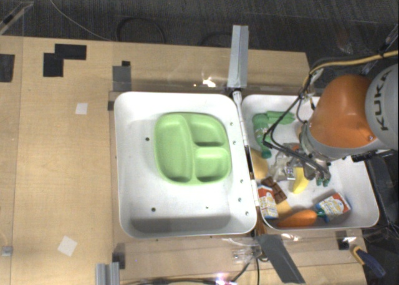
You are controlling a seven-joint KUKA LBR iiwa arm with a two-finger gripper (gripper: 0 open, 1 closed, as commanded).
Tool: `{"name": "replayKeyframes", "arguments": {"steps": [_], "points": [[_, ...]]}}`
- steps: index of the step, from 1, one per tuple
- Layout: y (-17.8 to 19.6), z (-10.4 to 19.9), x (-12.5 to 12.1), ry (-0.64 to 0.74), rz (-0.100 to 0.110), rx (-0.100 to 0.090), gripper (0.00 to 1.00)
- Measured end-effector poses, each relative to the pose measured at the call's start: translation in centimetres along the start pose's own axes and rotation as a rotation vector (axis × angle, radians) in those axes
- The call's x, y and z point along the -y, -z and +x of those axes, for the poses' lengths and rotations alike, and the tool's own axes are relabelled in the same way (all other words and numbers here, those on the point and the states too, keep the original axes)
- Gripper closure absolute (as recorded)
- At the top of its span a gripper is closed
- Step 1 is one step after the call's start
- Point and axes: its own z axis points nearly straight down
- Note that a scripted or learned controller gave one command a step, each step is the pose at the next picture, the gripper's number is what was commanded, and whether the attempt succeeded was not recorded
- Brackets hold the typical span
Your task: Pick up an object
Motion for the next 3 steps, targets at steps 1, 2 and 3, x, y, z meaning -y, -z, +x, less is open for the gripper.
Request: {"name": "replayKeyframes", "arguments": {"steps": [1, 2, 3], "points": [[14.3, -4.3, -1.8, -0.179, -0.002, -0.020, 1.00], [13.9, -4.2, -1.8, -0.179, -0.001, -0.028, 0.00], [3.0, 0.4, 0.0, -0.252, 0.001, -0.039, 0.00]]}}
